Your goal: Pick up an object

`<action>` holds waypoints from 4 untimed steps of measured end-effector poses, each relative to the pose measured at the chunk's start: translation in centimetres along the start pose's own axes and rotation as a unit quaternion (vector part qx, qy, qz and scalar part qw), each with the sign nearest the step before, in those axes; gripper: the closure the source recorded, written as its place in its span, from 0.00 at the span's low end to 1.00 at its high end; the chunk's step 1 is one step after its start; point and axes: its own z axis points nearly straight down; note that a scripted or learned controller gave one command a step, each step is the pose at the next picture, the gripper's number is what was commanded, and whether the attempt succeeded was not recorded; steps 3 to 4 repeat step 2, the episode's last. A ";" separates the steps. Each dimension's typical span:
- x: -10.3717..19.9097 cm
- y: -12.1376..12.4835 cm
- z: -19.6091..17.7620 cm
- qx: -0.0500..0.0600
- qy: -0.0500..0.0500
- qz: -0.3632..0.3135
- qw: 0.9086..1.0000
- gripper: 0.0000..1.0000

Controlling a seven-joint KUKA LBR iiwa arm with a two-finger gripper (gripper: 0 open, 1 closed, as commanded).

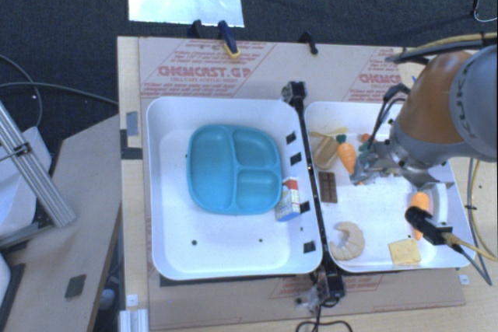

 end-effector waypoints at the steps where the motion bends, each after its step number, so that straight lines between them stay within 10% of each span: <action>1: 0.0 0.1 -1.0 -0.001 0.000 -0.001 1.000 1.00; 4: 0.0 0.2 -2.1 -0.002 0.001 -0.003 1.000 1.00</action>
